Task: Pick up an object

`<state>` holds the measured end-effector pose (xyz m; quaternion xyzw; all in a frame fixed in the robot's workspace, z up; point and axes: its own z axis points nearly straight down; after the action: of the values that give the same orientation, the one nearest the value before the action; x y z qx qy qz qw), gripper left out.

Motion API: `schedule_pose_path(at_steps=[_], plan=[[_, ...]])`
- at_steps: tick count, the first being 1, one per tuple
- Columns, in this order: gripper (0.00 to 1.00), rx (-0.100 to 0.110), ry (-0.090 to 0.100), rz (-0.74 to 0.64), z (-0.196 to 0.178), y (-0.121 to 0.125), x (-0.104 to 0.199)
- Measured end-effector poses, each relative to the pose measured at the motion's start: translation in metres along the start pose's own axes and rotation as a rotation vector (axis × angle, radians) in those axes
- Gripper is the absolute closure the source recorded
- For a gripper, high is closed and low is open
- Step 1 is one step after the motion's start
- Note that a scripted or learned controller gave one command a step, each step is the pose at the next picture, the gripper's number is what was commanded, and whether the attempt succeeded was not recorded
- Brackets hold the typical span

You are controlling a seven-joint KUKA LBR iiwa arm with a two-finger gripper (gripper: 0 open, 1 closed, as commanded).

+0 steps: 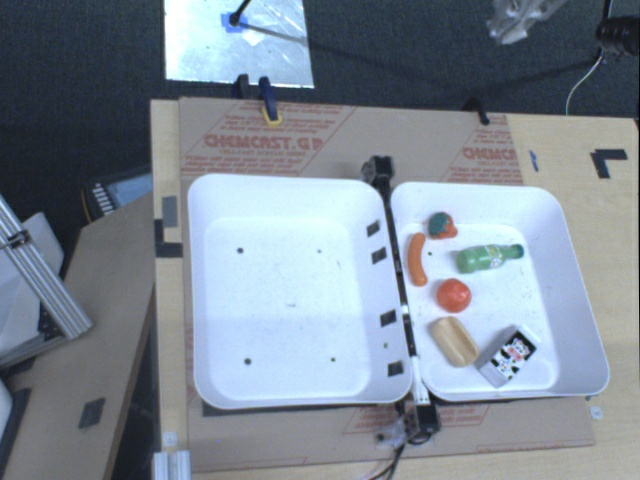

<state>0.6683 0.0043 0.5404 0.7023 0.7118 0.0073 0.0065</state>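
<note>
1. Near edge of the right bin (578, 298): one small carton with a black-and-white print (508, 356), lying tilted, close to the near wall. Just to its left, one tan bread-roll-shaped piece (454, 341), long axis running near-to-far with a slight slant.
2. Mid bin: one red tomato-like ball (453, 294), just beyond the roll and apart from it. One green bottle (488, 257) lies on its side, long axis running left-right, cap end toward the right wall. One orange sausage-shaped piece (417, 259) lies along the bin's left wall, long axis near-to-far.
3. Far part of bin: one small orange-and-green piece (441, 226), identity unclear at this size.
4. Count: six candidate objects, all in the right bin. The left bin (215, 298) sits alongside, on the same cardboard sheet (330, 138) over the counter (560, 138).
5. Far, top right: gripper (520, 13) hangs high beyond the counter's far edge, well apart from both bins. Blurred; cannot tell how its parts are set, and nothing is visibly held.
6. Key relation: every object lies toward the near side of the gripper and slightly left of it. Judgement: no pick begun; the arm needs to travel toward the near side and descend. The bottle and the far orange-and-green piece look nearest to it.
</note>
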Motion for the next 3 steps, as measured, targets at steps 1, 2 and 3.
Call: schedule_pose_path(at_steps=[1, 2, 3], plan=[[1.0, 0.025, 0.001, 0.002, 0.071, -0.033, 0.067], [1.0, 0.024, 0.003, -0.006, 0.134, -0.047, 0.221], [1.0, 0.012, 0.001, 0.007, 0.106, 0.003, 0.231]])
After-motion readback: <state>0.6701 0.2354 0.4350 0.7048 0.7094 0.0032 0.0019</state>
